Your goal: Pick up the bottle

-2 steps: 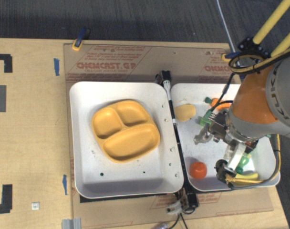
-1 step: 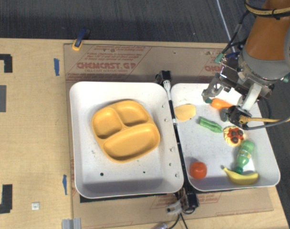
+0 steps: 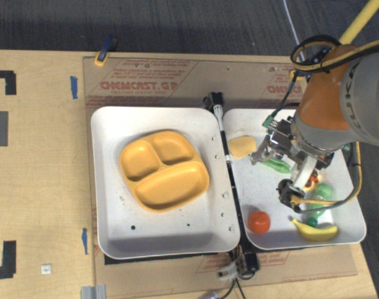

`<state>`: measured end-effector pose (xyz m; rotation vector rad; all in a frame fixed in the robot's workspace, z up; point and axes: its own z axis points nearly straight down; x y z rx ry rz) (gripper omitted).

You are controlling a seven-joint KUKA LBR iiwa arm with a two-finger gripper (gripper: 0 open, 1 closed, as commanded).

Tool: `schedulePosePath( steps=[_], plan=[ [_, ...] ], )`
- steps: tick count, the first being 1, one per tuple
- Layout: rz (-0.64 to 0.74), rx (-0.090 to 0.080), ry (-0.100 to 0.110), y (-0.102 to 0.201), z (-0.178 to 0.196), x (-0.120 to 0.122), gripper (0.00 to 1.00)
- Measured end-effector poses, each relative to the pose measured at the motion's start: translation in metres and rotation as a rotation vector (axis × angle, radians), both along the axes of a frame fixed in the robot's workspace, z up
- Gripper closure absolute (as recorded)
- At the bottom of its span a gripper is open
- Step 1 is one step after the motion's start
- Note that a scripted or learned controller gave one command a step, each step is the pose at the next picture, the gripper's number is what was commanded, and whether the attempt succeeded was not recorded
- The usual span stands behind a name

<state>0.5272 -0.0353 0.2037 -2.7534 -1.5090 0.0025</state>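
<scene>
White plastic all round: two shallow bins side by side, left bin (image 3: 107,229) and right bin (image 3: 255,189), sitting on a tan cardboard-looking bench top (image 3: 40,179).

Using the small red round ball-like thing (image 3: 259,222) near the front of the right bin as my anchor:

- The green plastic bottle (image 3: 324,192) is off to the right of the red ball and a little farther back, in the same bin. It's lying down low against the right-hand side, partly covered by robot hardware, so I only get patches of green plus a bit of white.
- A yellow banana (image 3: 315,230) sits right of the red ball too, slightly nearer the front edge than the ball.
- A pale yellow rounded lump (image 3: 242,146) is well behind the red ball, near the back left of that bin.
- The gripper (image 3: 270,152) hangs behind the red ball and a touch right, under the orange-banded grey arm (image 3: 326,104). Honestly can't tell if it's open or closed, and nothing visibly sits in it. It's well apart from the bottle.
- A slim green strip (image 3: 278,165) lies just beneath the gripper; can't make out what it is.
- The mustard-yellow divided plate (image 3: 164,170) is left of the red ball, over in the left bin.
</scene>
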Motion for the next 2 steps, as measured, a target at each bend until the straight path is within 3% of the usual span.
schedulePosePath(
  steps=[1,2],
  plan=[
    [0.0,0.0,0.0,0.0,0.01,0.001,1.0],
    [0.308,0.001,0.0,-0.057,-0.064,0.005,1.0]
  ],
)
